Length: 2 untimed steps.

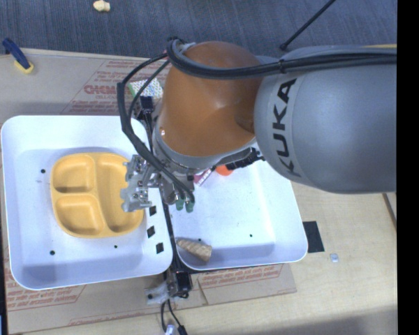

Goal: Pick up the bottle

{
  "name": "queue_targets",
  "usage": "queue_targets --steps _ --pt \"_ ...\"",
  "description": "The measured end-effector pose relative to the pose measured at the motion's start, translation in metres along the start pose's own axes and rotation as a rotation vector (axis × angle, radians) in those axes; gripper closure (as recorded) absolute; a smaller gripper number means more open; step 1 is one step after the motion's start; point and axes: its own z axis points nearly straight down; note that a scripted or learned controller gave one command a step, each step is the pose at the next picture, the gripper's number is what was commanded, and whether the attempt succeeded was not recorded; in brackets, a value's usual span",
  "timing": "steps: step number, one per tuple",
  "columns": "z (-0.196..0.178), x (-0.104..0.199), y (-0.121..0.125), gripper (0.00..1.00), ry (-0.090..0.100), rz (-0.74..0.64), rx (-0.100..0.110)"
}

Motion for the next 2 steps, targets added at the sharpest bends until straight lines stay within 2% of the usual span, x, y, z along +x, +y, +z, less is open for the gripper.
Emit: queue_targets --steps 1,2 --pt "0.026 0.012 0.068 1.00 0.005 -0.115 0.000" --pt "0.028 0.003 0.053 1.00 0.003 -0.299 0.000"
